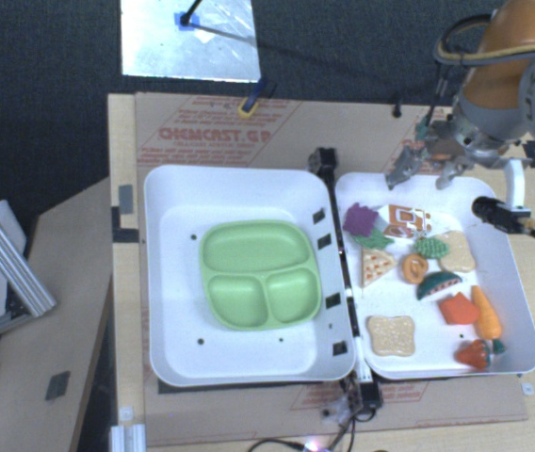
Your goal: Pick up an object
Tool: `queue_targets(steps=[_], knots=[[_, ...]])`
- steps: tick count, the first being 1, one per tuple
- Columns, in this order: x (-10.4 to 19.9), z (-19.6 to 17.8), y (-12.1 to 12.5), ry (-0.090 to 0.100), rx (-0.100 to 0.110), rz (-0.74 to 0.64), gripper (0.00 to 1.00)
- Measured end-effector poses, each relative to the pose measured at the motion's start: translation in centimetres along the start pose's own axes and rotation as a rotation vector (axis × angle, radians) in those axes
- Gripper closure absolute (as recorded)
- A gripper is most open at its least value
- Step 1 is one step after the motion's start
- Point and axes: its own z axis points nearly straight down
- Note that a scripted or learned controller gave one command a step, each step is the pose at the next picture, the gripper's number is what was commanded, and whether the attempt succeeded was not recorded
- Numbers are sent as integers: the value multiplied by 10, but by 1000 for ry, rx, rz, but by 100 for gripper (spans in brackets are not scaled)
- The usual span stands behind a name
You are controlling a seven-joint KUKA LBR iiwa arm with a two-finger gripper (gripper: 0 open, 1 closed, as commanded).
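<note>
Hovering: gripper (428,169) is hanging over the far edge of the right bin (517,285), above the far-left part of the toy food.
Fingers: spread apart, grasping nothing; no object is sitting between them.
Progress: judging from this, the pick is not yet made; choosing a target, descending, closing and lifting are all left.
Task thing: no single target is showing itself; the nearest candidates are the purple piece (361,219) and the orange-and-white square (408,219), both lying in the right bin just near of the gripper.
Right bin, far row: purple piece, orange-and-white square, green leaf (375,240), green ruffled piece (430,248), pale round piece (457,251).
Right bin, middle: pizza slice (376,266), orange ring (413,268), dark green wedge (437,285), red-orange block (459,308), carrot (486,313).
Right bin, near row: toast (392,334), red piece (475,352) at the near-right corner.
Left bin (169,252): holding a green tray (259,273) with three compartments, nothing lying in any of them.
Spacing: pieces in the right bin are crowding close, several touching; a clean grasp is looking easier on the toast, which is lying apart.
</note>
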Motion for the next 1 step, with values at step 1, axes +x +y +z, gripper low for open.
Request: queue_targets(steps=[1], knots=[[0,-9,2,-1,-13,-2,0]])
